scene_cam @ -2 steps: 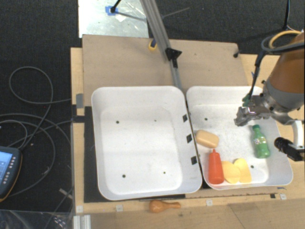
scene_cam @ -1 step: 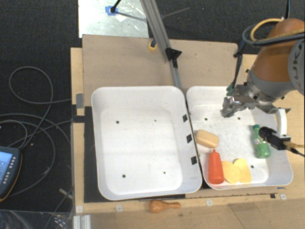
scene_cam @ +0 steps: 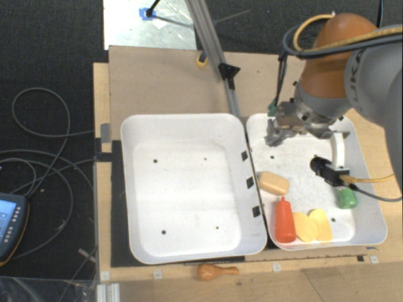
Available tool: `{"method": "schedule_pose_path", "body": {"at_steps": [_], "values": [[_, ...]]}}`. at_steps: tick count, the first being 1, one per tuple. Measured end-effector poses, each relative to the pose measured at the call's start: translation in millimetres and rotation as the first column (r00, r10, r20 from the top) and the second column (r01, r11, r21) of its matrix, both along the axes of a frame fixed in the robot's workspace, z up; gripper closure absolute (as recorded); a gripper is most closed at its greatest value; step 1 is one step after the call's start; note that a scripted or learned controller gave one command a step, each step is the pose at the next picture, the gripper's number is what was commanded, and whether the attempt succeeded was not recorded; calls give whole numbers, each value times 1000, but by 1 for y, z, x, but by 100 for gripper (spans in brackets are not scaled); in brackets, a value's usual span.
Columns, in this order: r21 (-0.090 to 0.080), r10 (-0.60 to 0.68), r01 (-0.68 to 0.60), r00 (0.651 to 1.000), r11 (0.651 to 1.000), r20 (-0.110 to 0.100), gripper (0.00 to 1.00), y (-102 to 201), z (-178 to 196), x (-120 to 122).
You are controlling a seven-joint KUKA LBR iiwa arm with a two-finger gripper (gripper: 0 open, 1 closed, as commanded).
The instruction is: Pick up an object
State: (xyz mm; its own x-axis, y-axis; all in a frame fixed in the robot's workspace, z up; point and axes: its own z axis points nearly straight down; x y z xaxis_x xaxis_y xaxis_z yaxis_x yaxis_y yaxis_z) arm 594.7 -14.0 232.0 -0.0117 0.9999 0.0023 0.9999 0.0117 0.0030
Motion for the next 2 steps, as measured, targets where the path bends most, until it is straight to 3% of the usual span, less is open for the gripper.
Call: {"method": "schedule_pose_path", "body": {"at_steps": [2], "values": [[0,-2,2,1000,1000,0,100,101,-16,41]]}}
